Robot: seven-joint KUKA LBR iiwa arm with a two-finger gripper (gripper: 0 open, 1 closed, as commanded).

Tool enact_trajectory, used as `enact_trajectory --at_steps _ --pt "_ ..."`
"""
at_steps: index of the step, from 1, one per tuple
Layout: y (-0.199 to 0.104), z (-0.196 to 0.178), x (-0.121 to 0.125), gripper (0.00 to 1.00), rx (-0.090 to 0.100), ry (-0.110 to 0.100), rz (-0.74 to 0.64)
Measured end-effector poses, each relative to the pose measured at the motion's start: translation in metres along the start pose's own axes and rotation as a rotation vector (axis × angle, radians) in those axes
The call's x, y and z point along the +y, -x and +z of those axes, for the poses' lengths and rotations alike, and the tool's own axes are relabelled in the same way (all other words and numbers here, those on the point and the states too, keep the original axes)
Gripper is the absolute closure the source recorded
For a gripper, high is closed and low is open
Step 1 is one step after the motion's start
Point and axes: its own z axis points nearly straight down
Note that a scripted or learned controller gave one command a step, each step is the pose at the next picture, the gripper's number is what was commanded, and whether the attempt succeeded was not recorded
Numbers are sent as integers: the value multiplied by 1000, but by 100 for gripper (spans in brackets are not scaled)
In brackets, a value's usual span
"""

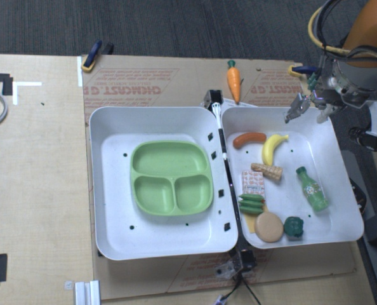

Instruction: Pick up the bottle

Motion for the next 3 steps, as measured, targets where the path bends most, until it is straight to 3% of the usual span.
enact_trajectory --at_steps 1,2,3 --pt "45 119 -41 0 3 -1 -126" --pt "46 108 -41 100 0 3 -123" --pt "23 -11 -79 100 -1 1 -37"
